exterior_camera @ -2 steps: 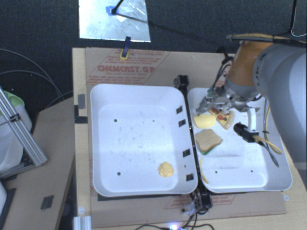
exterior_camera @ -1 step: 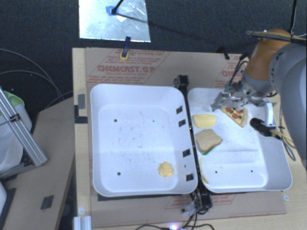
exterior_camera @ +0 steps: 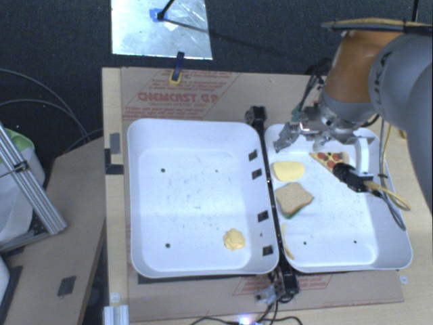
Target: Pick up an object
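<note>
Camera view showed two white bins on a desk. The left bin [exterior_camera: 193, 195] held one small yellow lump [exterior_camera: 234, 239] near its front right corner. The right bin [exterior_camera: 338, 239] held three items: a yellow slice [exterior_camera: 289, 170], a bread slice [exterior_camera: 293, 199] and a pizza slice [exterior_camera: 329, 159]. The tool [exterior_camera: 312, 133] hovered over that bin's far edge. Red lettering on the board behind was too blurred to read.

From the right the grey arm [exterior_camera: 379, 66] reaches over the right bin [exterior_camera: 379, 252], which holds a yellow piece [exterior_camera: 289, 170], a sandwich [exterior_camera: 293, 199] and a pizza slice [exterior_camera: 329, 159], while the left bin [exterior_camera: 145, 181] holds a small yellow lump [exterior_camera: 234, 239].
</note>
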